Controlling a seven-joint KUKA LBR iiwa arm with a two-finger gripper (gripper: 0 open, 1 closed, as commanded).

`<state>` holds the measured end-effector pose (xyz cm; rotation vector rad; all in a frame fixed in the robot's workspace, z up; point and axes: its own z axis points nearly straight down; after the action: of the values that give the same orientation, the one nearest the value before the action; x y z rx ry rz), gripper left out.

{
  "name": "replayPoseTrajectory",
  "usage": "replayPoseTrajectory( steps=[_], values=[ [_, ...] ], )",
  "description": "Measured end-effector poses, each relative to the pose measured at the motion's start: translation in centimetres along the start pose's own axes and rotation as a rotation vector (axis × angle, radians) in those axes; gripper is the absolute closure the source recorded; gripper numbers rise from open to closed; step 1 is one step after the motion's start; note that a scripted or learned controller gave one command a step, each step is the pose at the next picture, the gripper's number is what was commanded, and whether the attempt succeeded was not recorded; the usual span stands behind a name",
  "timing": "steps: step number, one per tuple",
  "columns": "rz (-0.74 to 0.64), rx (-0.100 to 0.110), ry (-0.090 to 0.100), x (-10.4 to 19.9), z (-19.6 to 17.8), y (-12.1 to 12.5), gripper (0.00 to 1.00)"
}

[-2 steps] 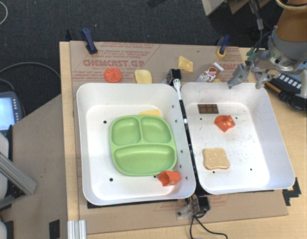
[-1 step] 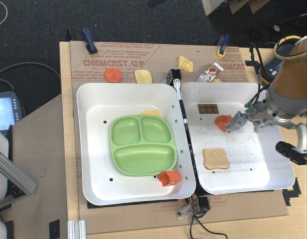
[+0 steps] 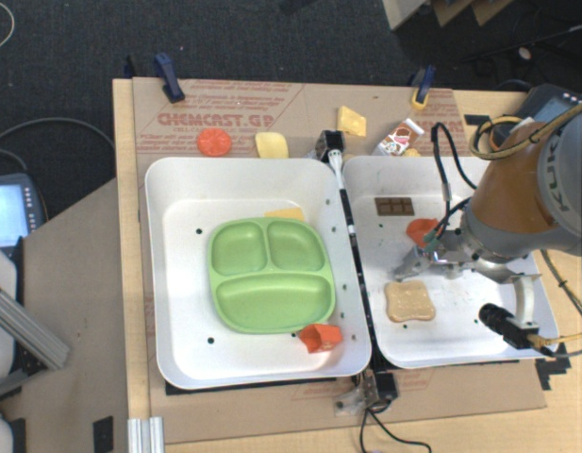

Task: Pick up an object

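Right now, in the camera view, the arm reaches in from the right over the right bin [image 3: 545, 333], and the gripper [image 3: 424, 255] hangs low above that bin's floor. Its metal fingers [image 3: 408, 268] point left and slightly down the view, and nothing visibly sits between them; how wide they stand I cannot tell from here.

Nearest to it are two candidates. A small orange-red piece [image 3: 421, 228] lies just up the view from the fingertips, touching or nearly touching the wrist hardware. A slice of toast [image 3: 409, 302] lies flat just below the fingertips, close but apart.

Judging from that, the toast is the likelier target: it calls for a short shift down the view and then a descent. A brown chocolate bar [image 3: 397, 206] sits farther up the view.
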<state>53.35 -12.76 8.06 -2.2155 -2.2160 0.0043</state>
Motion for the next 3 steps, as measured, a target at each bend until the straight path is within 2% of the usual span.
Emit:
replayPoseTrajectory(
  steps=[1,2,3],
  values=[
    [-0.001,-0.022,-0.009,-2.5,-9.3,5.9,0.0],
    [-0.001,0.0,-0.001,-0.8,0.1,5.4,0.0],
    [0.002,0.001,-0.001,0.4,-0.3,-2.7,0.0]
  ],
)
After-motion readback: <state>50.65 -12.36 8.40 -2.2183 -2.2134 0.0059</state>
